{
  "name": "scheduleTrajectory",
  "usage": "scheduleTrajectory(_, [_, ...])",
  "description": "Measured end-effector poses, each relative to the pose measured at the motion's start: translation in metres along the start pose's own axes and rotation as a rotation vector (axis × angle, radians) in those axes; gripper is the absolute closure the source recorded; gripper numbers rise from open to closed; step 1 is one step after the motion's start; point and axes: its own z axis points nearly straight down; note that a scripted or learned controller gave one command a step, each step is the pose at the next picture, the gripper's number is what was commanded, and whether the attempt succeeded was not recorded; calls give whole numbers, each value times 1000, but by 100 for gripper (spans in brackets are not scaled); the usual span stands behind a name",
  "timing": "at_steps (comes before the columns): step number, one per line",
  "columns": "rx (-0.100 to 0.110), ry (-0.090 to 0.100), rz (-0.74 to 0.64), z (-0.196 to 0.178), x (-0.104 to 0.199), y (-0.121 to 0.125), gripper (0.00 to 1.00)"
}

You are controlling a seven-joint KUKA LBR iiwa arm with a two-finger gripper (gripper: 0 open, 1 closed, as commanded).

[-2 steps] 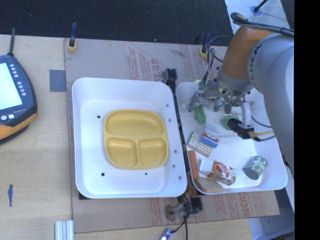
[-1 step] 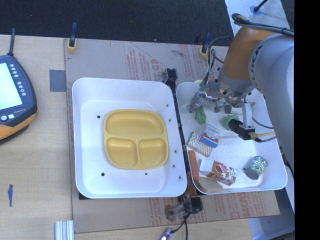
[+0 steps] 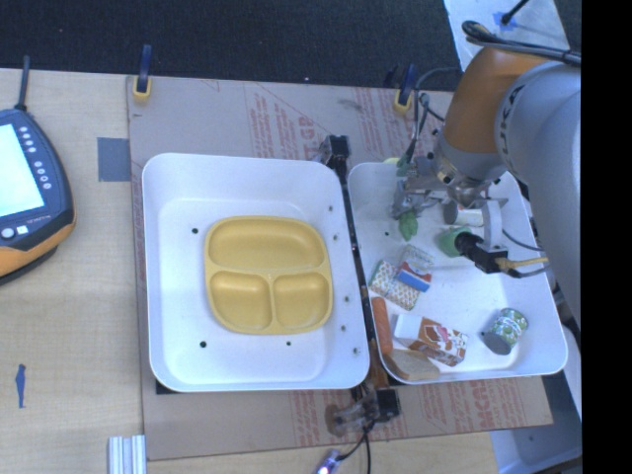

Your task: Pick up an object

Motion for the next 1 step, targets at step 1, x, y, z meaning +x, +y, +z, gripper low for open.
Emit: scheduleTrajectory(1, [-5,-1,-1,-90,42,-67,100])
